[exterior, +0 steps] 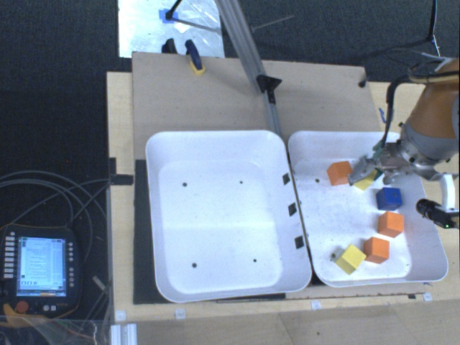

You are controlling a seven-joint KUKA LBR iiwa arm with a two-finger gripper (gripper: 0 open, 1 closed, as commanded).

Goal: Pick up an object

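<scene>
Hand (365, 175) low in right white plastic bin (431, 268), toward bench's far right edge; finger state cannot tell. Small yellow block (366, 184) directly beneath it, orange cube (339, 172) just left.

Six small blocks lie in the right bin (431, 268): an orange block (338, 172) and a yellow block (364, 183) side by side at my jaws, and a blue block (389, 198) nearby. Nearer the front sit two orange blocks (390, 223) (376, 249) and a tilted yellow one (351, 259).
</scene>
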